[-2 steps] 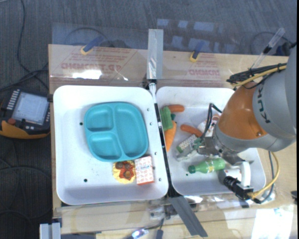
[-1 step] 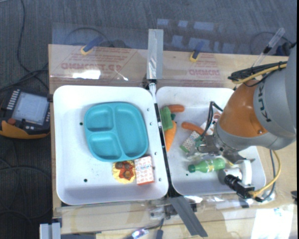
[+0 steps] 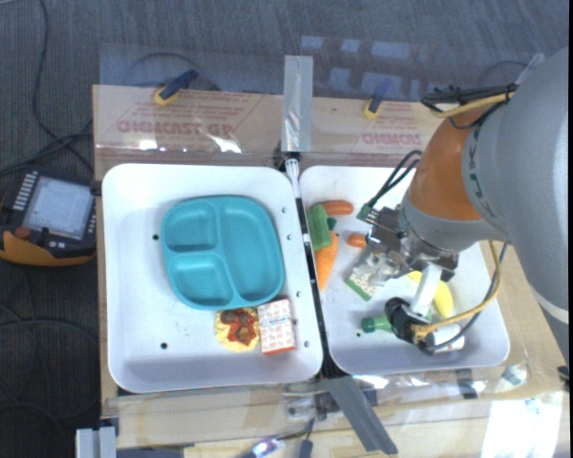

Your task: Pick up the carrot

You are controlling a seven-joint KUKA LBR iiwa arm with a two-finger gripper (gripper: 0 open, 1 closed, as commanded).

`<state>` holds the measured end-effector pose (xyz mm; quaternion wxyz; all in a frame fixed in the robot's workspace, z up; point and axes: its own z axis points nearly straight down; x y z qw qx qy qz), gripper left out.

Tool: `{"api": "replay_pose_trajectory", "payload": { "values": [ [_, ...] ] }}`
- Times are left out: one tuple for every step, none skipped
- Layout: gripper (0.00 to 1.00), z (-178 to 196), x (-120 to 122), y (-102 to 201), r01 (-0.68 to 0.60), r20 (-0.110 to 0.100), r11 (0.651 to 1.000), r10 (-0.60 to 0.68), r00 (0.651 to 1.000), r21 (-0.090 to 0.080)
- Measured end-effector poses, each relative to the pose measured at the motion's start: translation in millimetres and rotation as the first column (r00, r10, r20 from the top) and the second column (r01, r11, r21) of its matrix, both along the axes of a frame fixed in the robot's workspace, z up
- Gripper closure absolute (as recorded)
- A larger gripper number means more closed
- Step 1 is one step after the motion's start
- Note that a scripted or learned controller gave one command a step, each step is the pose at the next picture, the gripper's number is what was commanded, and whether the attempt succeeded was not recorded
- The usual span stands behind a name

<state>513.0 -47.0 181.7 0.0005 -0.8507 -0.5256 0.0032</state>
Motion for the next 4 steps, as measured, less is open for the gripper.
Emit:
{"api": "replay_pose_trajectory", "payload": {
  "values": [
    [0.0,0,0,0,0.001,0.0,1.0,-0.001,1.0,-0.001],
    [0.0,0,-30,42,0.049,-0.002,0.999,-0.049,0.999,0.0],
    [0.0,0,27,18,-0.009,-0.001,1.0,0.009,1.0,0.0],
    [0.0,0,-31,30,0.014,-0.003,1.0,-0.014,1.0,0.0]
  ]
}}
